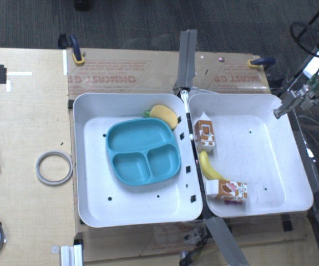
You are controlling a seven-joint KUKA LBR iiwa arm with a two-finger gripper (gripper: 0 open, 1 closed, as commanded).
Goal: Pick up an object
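The gripper (284, 105), its opening impossible to tell, risks glancing off the banana (209, 168) wedged between 2 cartons against the bin wall (195, 165).

Banana (208, 168) and two cartons (204, 134) (230, 191) lie in right bin (276, 148).

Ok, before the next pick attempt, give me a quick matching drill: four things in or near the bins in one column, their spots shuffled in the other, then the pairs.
Things:
1. blue divided plate
2. banana
3. lemon
4. tape ring

Places:
A. on the bench, outside the bins, to the view's left
B. right-hand bin, along its left wall between two small cartons
C. middle of the left-hand bin
D. left-hand bin, at the plate's far right corner

Pairs: 1-C, 2-B, 3-D, 4-A
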